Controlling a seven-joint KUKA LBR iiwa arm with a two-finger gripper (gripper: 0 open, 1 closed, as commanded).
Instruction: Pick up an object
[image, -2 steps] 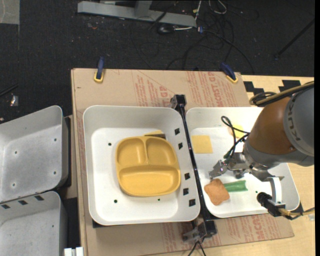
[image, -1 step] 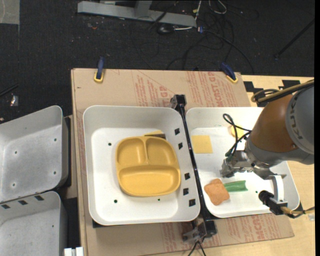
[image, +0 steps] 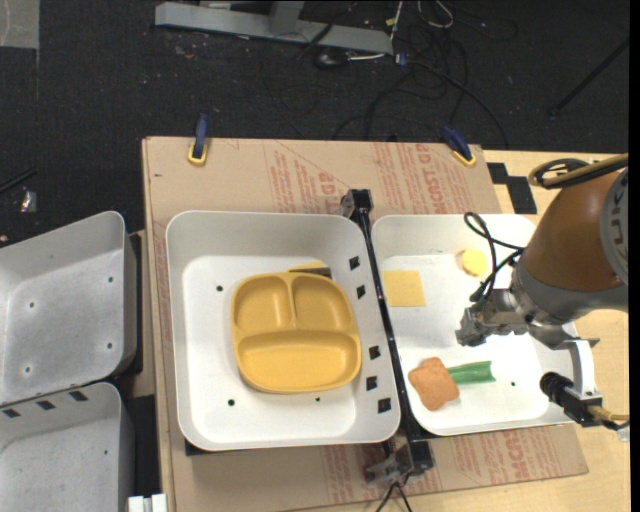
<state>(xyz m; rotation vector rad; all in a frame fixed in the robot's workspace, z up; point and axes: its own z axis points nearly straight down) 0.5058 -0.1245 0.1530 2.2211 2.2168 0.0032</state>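
Note:
In the right bin (image: 430, 235) lie a pale yellow flat square (image: 403, 288), a small round yellow piece (image: 472, 262) near the far wall, an orange lumpy piece (image: 433, 383) and a green stick (image: 470, 373) beside it. My gripper (image: 478, 330) hangs low over the right bin, just above and to the right of the green stick, under the grey and orange arm (image: 575, 250). Nothing shows between its fingers.
The left bin (image: 195, 300) holds a yellow divided tray (image: 296, 334) with a thin yellow piece (image: 312, 268) peeking out behind it. A black divider (image: 375, 310) runs between the bins. Grey metal trays (image: 60, 290) sit off the bench at left.

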